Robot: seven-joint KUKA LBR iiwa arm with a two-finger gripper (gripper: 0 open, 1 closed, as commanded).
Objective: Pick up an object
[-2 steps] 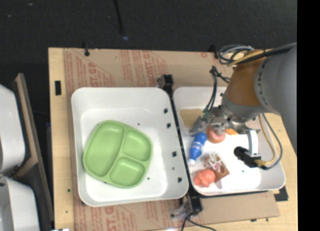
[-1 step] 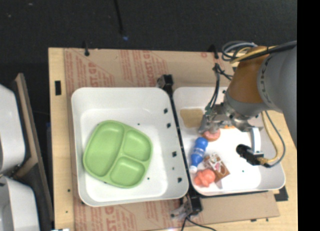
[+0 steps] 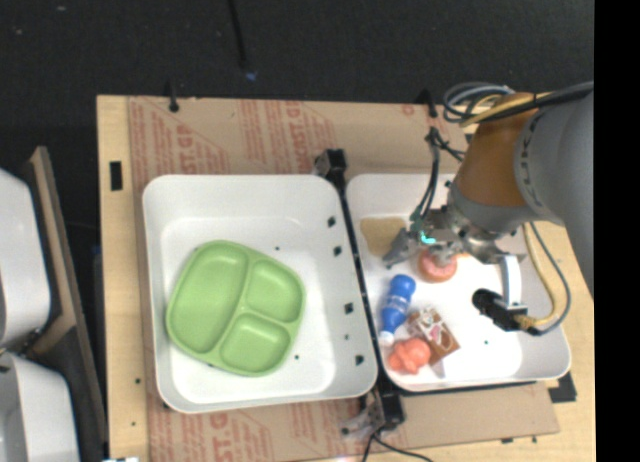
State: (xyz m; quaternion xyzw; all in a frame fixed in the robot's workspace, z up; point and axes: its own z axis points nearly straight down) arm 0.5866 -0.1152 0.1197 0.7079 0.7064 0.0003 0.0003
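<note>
Right of centre in the frame, the gripper (image 3: 432,246) hangs low in the right white bin (image 3: 540,355), directly over a small pink rounded object (image 3: 437,267). Whether it grips anything cannot be told. A blue plastic bottle (image 3: 398,302) and orange lump (image 3: 409,355) lie nearby. Judging by this, lifting remains undone.

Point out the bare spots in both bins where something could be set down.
Left bin: bare floor above the green divided plate and along its right wall. Right bin: crowded; blue bottle, pink object and gripper cluster there, with bare floor near the lower right corner.
</note>
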